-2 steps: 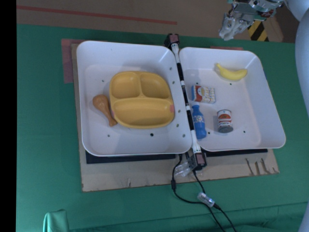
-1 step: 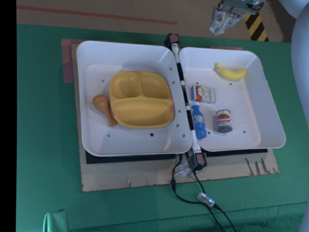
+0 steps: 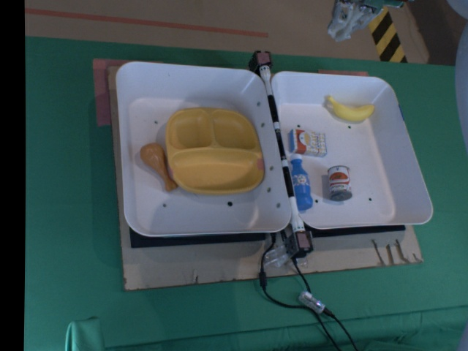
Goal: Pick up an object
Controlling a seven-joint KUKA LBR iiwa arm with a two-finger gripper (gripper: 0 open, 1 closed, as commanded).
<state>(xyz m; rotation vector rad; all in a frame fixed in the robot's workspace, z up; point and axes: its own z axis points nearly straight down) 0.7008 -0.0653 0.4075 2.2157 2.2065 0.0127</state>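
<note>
Seen from above at a slant: two white bins side by side on a green-covered bench, left bin (image 3: 139, 218) and right bin (image 3: 409, 203), touching along a black-and-white divider strip (image 3: 281, 148).

In the left bin: a yellow sectioned plate (image 3: 213, 151) at the middle, lying flat, and an orange toy drumstick (image 3: 157, 163) just beside its left edge, seemingly touching it.

In the right bin: a yellow banana (image 3: 349, 109) at the far side, lying on its curve; a small orange-and-white carton (image 3: 308, 142) left of centre; a blue bottle (image 3: 300, 183) on its side nearer the front, close along the divider; a small can (image 3: 338, 183) upright just right of the bottle, apart from it.

High at the far right, beyond the right bin's far rim: the gripper (image 3: 345, 22), pale and hanging over bare floor, well apart from every object. Nothing between its fingers; how far apart they stand, cannot tell.

Near the front edge: a cable (image 3: 292, 284) trailing across the cloth.
</note>
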